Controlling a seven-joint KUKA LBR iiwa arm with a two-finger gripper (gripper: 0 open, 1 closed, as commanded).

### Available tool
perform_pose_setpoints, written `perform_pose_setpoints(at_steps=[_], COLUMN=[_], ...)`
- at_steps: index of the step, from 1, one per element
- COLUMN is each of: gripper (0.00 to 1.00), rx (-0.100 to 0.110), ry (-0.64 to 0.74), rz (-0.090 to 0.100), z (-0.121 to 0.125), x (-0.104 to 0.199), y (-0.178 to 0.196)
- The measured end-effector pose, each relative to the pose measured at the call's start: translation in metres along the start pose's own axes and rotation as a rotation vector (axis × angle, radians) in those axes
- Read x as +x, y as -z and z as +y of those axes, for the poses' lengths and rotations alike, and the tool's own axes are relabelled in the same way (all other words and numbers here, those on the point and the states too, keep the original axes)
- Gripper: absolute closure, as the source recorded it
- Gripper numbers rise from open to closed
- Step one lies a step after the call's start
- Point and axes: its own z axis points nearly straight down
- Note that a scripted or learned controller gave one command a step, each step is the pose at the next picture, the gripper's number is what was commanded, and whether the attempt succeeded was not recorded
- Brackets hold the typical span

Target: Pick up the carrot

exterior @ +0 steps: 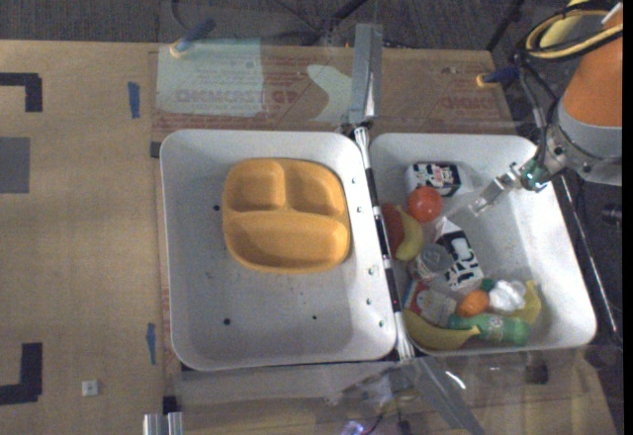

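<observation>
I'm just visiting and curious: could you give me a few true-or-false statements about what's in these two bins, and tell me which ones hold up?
1. The orange divided plate lies in the left bin. True.
2. The carrot sits on that plate. False: it lies in the right bin, among the clutter.
3. The gripper hangs over the right bin. True.
4. The gripper holds the carrot. False: the carrot lies apart from it, nearer the bin's front.
</observation>
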Motion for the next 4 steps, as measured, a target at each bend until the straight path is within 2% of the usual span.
perform_pose_setpoints(at_steps=[1, 2, 3, 4], gripper=[0.0, 1.0, 1.0, 1.0], rx=[-0.022, -0.024, -0.005, -0.005], ry=[0.06, 0.059, 0.344, 0.701], rz=[-0.017, -0.014, -0.007, -0.009], z=[-0.045, -0.045, -0.022, -0.002], x=[0.021, 0.021, 0.025, 0.02], y=[-0.067, -0.055, 0.018, 0.115])
